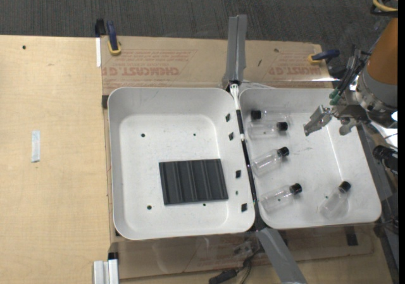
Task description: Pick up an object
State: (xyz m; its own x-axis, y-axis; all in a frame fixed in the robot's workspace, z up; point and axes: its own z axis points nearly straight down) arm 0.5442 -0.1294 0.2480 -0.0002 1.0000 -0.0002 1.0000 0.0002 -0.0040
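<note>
Near edge of the bench: a grey bar (pixel 281 257) runs diagonally out from under the junction of the two bins.

Left bin (pixel 126 150): a shallow white tray holding one dark, ribbed rectangular pad (pixel 193 181), lying flat toward the near side of the bin floor.

Right bin (pixel 367 194): a shallow white tray holding clear vials with black caps. Nearest, by the right-hand near corner, lies one vial (pixel 336 197); to its left lies a second vial (pixel 283 195). Farther in, a third vial (pixel 271 159) lies just right of the divider between the bins. Farthest, a fourth vial (pixel 272 128) lies beside a separate black cap or short vial (pixel 255 114); which of these it is cannot be told.

Gripper (pixel 324 119): above the far right part of the right bin, reaching in from the right, apart from every vial. Its fingers stand apart, with nothing between them. The arm's orange band (pixel 383 61) shows at the far right.

Far side: a brown cardboard sheet (pixel 164 64) with reversed red lettering, held by a clamp (pixel 111 37) at the left and another clamp (pixel 323 57) at the right. A wooden bench surface (pixel 50 150) extends to the left.
</note>
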